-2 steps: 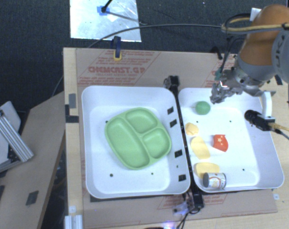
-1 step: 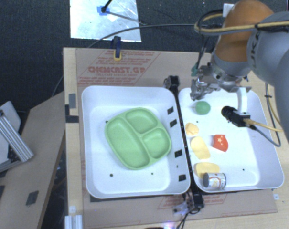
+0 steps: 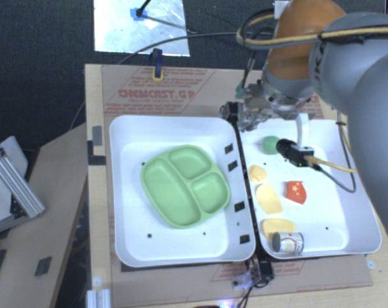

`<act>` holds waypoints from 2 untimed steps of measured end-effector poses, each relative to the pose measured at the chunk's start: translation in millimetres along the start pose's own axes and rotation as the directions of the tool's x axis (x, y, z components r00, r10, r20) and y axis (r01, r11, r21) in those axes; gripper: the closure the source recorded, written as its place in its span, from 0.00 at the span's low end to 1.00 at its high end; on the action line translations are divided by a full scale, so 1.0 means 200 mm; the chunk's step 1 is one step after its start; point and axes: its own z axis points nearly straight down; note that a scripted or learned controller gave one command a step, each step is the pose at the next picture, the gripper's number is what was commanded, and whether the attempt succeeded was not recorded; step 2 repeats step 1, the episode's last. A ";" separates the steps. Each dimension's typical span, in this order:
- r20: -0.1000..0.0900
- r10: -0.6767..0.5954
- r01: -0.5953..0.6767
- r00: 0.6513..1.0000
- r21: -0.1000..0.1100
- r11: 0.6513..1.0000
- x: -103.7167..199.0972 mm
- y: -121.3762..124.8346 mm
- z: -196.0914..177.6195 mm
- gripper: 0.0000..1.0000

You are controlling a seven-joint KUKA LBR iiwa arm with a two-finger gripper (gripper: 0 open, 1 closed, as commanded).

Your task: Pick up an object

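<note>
Fingers (image 3: 250,115) at right bin (image 3: 347,236) back-left corner, grip state unclear, green ball (image 3: 269,144) nearby

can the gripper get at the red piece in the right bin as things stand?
Probably yes. The red piece lies alone on the right bin floor, apart from the yellow pieces, nothing over it.

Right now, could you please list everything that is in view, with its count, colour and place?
bins: two, white, side by side on the bench
divided plate: one, light green, in the left bin
green ball: one, green, far end of the right bin
yellow pieces: three, yellow, in a row along the right bin's left side
red piece: one, red, middle of the right bin
small can: one, silver, near corner of the right bin
arm: one, grey with orange band, over the right bin
pincer: one, dark, above the far end of the divider
</note>
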 end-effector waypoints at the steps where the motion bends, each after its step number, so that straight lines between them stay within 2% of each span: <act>1: -0.001 -0.001 0.001 1.000 0.001 1.000 0.31 0.04 0.03 1.00; 2: -0.001 -0.001 0.001 1.000 0.001 1.000 0.31 0.04 0.03 1.00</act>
